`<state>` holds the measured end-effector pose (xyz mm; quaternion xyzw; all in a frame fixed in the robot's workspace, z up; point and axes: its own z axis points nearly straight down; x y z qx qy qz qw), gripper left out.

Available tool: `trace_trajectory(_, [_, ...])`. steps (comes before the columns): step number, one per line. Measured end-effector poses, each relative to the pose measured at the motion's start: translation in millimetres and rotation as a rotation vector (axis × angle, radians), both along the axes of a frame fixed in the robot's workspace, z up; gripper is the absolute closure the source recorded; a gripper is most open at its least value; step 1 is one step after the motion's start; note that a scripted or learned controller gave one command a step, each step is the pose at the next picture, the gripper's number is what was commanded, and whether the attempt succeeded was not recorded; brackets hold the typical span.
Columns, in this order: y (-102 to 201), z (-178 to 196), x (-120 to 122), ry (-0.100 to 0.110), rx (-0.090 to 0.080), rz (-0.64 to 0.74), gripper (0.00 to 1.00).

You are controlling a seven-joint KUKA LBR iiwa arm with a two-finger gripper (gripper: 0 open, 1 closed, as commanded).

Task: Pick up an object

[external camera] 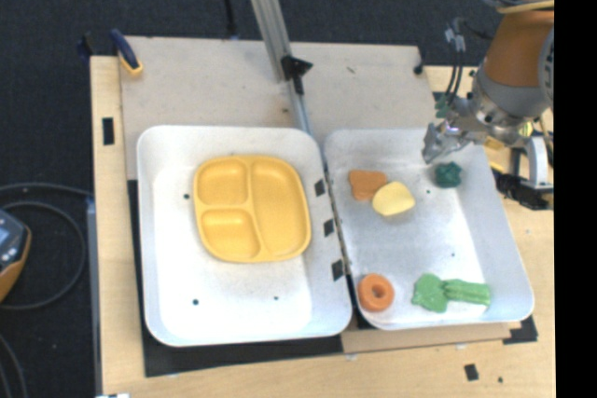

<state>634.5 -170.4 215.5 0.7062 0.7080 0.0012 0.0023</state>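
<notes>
Nearest the camera in the right-hand white bin (508, 238), a small orange ring (377, 293) sits at the front corner with a flat green broccoli-shaped toy (451, 293) beside it, its long axis running across the bin. Mid-bin, a pale yellow rounded piece (394, 199) touches an orange-brown lump (366, 183). At the far side, the gripper (438, 144) hangs just beside a small dark green chunk (449, 173), the likeliest pick, lying slightly toward the camera from the tips.
</notes>
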Motion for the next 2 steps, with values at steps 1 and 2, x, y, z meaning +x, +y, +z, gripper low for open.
trace_trajectory(1, [57.9, 0.5, -16.7, 0.004, 0.002, 0.004, 1.00])
trace_trajectory(2, [110.0, 0.5, -35.1, 0.005, 0.003, 0.004, 1.00])
